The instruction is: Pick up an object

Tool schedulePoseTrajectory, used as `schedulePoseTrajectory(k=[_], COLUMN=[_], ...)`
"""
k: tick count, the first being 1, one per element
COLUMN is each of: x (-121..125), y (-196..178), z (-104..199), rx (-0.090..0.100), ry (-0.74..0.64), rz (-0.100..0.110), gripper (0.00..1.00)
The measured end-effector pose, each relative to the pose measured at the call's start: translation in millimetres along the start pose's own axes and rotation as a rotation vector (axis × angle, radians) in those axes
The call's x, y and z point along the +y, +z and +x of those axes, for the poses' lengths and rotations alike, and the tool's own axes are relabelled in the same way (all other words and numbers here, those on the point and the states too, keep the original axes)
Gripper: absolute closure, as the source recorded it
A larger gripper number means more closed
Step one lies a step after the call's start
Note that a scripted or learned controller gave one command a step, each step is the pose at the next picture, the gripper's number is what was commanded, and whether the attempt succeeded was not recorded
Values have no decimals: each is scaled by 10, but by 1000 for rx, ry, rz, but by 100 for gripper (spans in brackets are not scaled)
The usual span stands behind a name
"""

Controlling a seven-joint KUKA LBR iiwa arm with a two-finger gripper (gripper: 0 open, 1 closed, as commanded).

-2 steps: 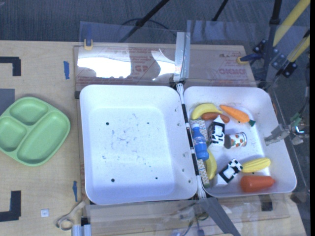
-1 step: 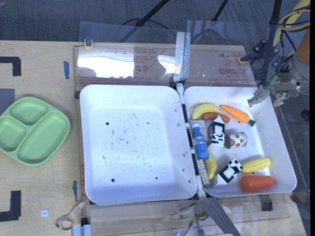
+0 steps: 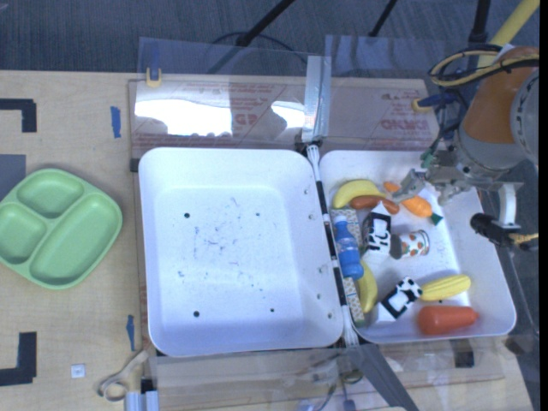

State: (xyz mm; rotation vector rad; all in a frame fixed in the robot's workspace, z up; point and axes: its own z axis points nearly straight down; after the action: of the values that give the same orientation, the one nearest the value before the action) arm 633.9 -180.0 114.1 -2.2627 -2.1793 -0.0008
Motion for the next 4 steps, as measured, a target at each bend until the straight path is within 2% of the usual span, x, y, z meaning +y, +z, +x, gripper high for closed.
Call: schedulePoseTrajectory(k=[1,2,3,4], x=[-428,264,-118,-889], y=[285,306,-281,-29], z=[-119,146,-5,32], rx=[0,-3,0,1], ry=[52,132,-48,119], rz=[-1,28,1,2], gripper=[0,0,0,0])
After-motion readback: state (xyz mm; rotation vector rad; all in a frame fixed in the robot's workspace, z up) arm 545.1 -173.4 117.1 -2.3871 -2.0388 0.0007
